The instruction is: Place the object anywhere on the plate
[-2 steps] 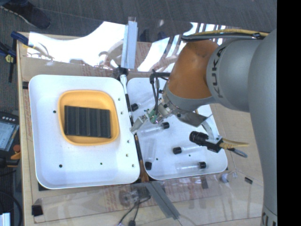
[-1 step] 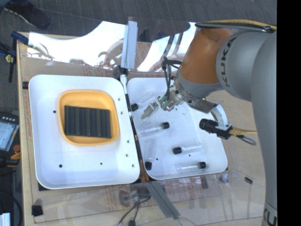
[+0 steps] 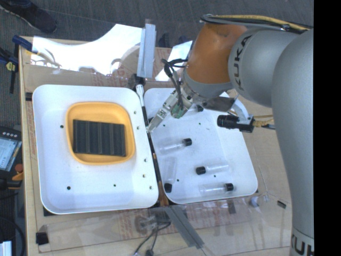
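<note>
A yellow plate with a dark ridged centre lies in the left bin. Several clear tubes with black caps lie in the right bin: one near the middle, one lower, one by the front wall, and one along the left wall. My gripper slants down to the lower left over the right bin's far left corner, close to the wall between the bins and just right of the plate. It is too slim and blurred to tell whether anything is in it.
The arm's large grey and orange body hangs over the back of the right bin. A grey upright bar stands behind the bins. A black cable plug juts out over the right bin.
</note>
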Action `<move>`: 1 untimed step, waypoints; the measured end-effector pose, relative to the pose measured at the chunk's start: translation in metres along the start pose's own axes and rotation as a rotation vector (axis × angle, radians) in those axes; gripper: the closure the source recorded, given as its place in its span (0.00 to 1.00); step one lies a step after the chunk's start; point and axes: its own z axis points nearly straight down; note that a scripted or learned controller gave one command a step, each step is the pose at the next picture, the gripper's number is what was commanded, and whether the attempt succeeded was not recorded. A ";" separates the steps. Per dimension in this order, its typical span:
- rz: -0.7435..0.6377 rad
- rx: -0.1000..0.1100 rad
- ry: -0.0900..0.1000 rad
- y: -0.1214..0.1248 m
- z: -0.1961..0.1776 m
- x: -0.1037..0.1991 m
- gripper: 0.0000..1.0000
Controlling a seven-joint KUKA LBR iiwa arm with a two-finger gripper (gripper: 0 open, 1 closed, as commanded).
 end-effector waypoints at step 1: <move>0.000 0.000 0.000 0.000 0.000 0.000 0.00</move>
